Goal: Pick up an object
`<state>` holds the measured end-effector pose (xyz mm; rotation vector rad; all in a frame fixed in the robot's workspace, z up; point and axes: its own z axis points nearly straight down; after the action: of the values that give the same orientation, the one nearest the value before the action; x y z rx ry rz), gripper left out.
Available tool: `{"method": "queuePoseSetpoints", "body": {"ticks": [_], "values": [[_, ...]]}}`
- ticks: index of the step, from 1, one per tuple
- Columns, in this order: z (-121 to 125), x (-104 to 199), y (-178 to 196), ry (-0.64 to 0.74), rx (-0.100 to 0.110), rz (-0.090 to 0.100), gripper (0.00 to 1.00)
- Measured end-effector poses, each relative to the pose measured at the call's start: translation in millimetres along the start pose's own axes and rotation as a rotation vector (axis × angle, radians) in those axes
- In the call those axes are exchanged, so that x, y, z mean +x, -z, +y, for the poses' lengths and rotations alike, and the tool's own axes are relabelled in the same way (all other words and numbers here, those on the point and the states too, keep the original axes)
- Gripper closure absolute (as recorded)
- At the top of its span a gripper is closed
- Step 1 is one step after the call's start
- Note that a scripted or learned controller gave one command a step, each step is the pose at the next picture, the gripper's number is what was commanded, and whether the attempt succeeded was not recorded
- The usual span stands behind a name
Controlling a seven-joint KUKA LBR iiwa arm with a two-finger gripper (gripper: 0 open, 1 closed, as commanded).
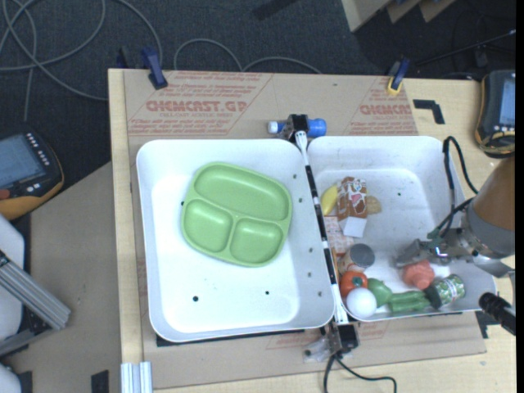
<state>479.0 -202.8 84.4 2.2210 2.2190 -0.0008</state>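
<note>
Two white bins sit side by side on the table [123, 219]. The left bin [164, 301] holds one green divided plate [236, 214] with three compartments, lying flat toward the bin's far half.

The right bin [409, 158] holds a cluster of small items, counted as follows: one yellow piece [329, 201] against the bin's left wall; one brown-and-white printed packet [355, 204] just right of the yellow piece; one grey disc [361, 256] nearer the front than the packet; one red-orange item [353, 282] and one white ball [361, 302] at the bin's front-left corner, touching; one green item [401, 300] running right from the ball along the front wall; one orange-red item [418, 274] just behind the green item; one shiny green-and-silver item [448, 289] at its right end.

The gripper [426, 250] is low over the right bin, just above the orange-red item. Whether the jaws are open or closed cannot be told; nothing is seen between them.

Two blue clamps [153, 66] grip the table's far edge.
</note>
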Motion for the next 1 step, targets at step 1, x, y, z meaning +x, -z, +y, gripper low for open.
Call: {"method": "queuePoseSetpoints", "body": {"ticks": [1], "values": [[1.1,40.5,126.0,0.002,-0.001,0.001,0.0]]}}
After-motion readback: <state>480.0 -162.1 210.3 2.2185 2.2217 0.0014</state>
